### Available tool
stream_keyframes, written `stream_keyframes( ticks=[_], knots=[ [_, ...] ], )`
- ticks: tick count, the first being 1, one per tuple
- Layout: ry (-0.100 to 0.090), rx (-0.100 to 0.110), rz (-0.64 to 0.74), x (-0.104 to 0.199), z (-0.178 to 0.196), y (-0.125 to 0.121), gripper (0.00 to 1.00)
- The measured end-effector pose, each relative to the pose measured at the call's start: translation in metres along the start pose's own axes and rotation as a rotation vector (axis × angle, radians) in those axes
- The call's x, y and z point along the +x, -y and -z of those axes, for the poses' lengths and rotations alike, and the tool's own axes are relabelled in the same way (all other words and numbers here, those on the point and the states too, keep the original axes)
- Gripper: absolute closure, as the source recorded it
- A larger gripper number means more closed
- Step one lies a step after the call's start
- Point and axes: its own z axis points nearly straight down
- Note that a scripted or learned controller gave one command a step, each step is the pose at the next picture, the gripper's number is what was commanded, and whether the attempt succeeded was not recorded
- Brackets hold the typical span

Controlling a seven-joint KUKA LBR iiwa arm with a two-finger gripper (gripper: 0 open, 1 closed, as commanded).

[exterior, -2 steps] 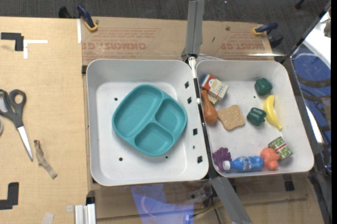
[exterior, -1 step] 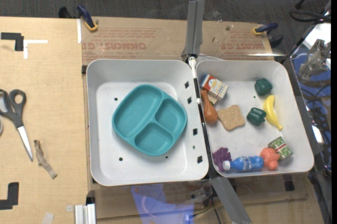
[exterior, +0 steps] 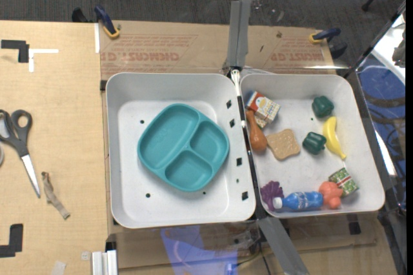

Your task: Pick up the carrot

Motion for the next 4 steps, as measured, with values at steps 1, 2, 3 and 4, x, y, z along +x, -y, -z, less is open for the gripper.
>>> stream_keyframes(
  ticks=[1, 2, 3, 4],
  knots=[
    [-0.002, -0.002, 0.555, 0.024, -0.01, 0.002, 1.0],
    [0.001, -0.004, 1.151, -0.007, 0.005, -0.001, 1.0],
    [-0.001, -0.008, 1.649, 0.054, -0.1, 0.005, 1.0],
    [0.003, -0.007, 1.868, -0.006, 0.003, -0.001, 1.0]
  ],
)
